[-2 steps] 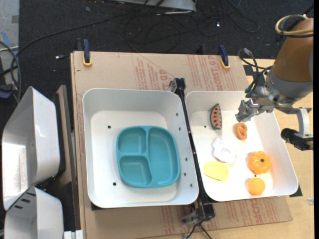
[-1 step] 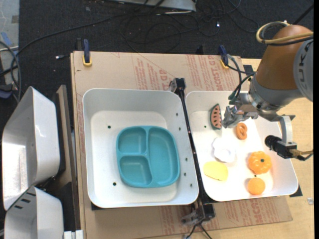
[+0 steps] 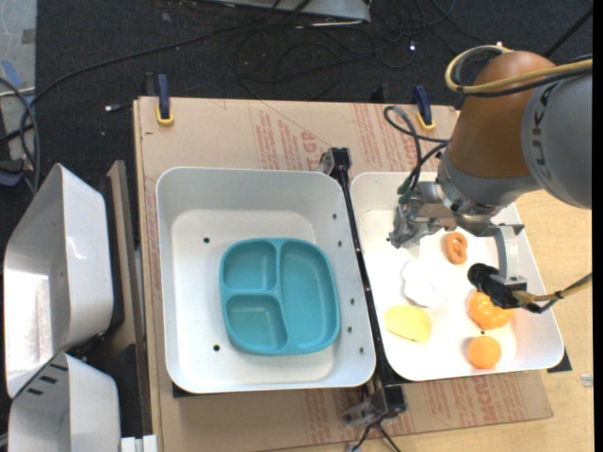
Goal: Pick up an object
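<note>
Teal divided plate (image 3: 280, 296) in left bin (image 3: 179, 252), cardboard sheet (image 3: 245, 130), black cables (image 3: 283, 40)

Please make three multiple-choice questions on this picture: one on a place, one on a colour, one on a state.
1. Where does the teal tray lie?
A. left bin
B. right bin
C. on the cardboard

2. What colour is the ball in the right bin?
A. green
B. orange
C. blue

3. How does the tray lie?
A. upside down
B. on edge
C. flat, hollows up

Key: 1 A, it lies in the left bin. 2 B, it is orange. 3 C, three hollows face up.
</note>
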